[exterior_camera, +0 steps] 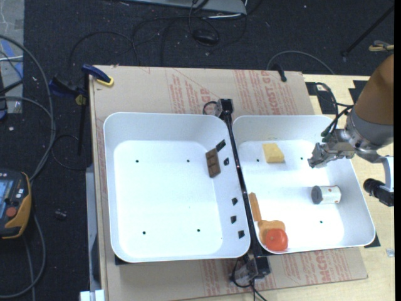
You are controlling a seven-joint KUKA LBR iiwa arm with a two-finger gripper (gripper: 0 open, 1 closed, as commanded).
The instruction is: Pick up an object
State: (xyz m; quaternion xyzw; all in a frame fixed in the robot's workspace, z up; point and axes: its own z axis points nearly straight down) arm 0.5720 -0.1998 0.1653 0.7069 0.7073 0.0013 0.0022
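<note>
In the right bin (358,227) lie a yellow sponge block (273,152) at the back, a short white cylinder with a grey end (326,194) at the right, and an orange-handled tool with a red round head (272,234) in the near left corner. A brown chocolate-bar-like piece (214,162) leans against the right wall of the left bin (119,168). My gripper (317,157) hangs over the right bin's back right part, right of the sponge and above the cylinder, with nothing visibly held.
The bins sit on a cardboard sheet (163,86) on the bench. A black divider clamp (227,108) joins the bins at the back. Cables and a blue-yellow clamp (97,75) lie beyond the cardboard's far left corner.
</note>
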